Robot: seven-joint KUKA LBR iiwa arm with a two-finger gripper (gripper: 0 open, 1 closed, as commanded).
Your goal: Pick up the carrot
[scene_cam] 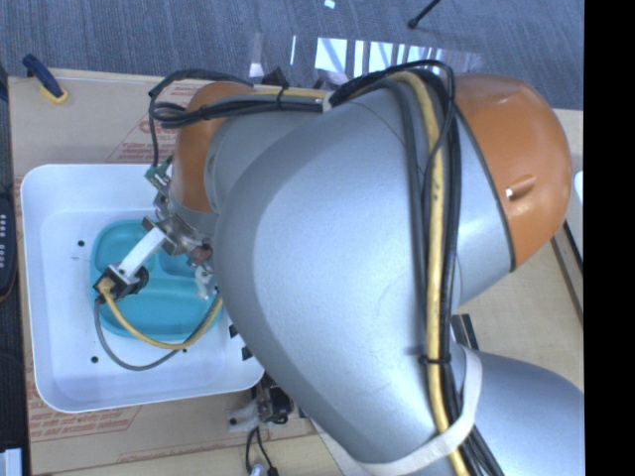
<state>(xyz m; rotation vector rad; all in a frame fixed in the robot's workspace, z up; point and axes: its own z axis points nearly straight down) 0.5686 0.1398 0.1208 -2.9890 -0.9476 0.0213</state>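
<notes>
White shallow plastic bin (58,370), left of the pair, on a tan cardboard-covered bench (79,421) with red print.
Turquoise shallow plastic dish (171,303): lies inside the white bin, towards its right half.
Grey robot arm (337,276) with orange band (521,191): reaches in from the right and covers most of the bench, including the right side of the bin.
Gripper (191,249): low over the dish's upper right part; whether clenched or released cannot be told.
Carrot: position cannot be told, hidden by the arm if present.
Blue-and-yellow clamp (44,78): on the bench's far left corner, well apart from the bin.
</notes>
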